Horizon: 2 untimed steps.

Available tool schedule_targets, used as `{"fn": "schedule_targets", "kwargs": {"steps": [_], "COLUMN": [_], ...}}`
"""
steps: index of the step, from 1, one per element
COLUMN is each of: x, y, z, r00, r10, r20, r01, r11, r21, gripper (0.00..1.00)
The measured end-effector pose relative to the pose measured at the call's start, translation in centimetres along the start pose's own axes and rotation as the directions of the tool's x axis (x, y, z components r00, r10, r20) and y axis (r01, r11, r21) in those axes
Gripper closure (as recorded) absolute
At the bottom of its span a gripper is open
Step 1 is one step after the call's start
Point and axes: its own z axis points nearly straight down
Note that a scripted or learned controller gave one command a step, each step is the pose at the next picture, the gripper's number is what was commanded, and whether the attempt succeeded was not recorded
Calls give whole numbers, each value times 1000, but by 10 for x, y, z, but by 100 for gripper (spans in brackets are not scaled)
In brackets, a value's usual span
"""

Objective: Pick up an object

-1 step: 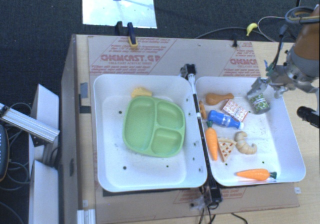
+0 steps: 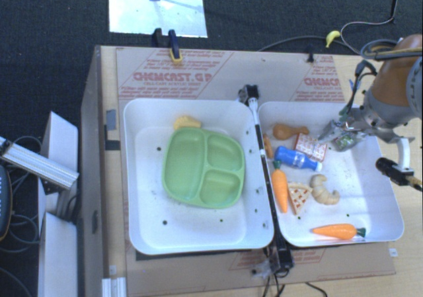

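Observation:
The right bin (image 2: 383,206) holds several toy foods. A brown drumstick (image 2: 289,131) lies at the back, with a red and white box (image 2: 312,147) and a blue bottle (image 2: 296,157) just in front of it. Nearer the front are an upright carrot (image 2: 280,190), a pizza slice (image 2: 299,197), a croissant (image 2: 324,190) and a second carrot (image 2: 338,230) lying flat. My gripper (image 2: 342,135) hangs low over the bin's back right part, just right of the box. Something small and greenish shows at its tip, too blurred to identify.
The left bin (image 2: 149,223) carries a green divided plate (image 2: 203,168), with a yellow piece (image 2: 187,122) behind it. A black rail (image 2: 261,150) runs between the bins. The arm's black fitting (image 2: 396,171) juts over the right bin's right edge.

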Motion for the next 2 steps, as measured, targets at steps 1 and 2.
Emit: {"fn": "schedule_targets", "kwargs": {"steps": [1, 2], "x": [2, 3], "y": [-5, -4], "z": [-3, -4], "r00": [1000, 1000], "r10": [0, 0], "r20": [-11, -10], "r01": [0, 1], "r11": [1000, 1000], "r21": [23, 18], "gripper": [100, 0]}}
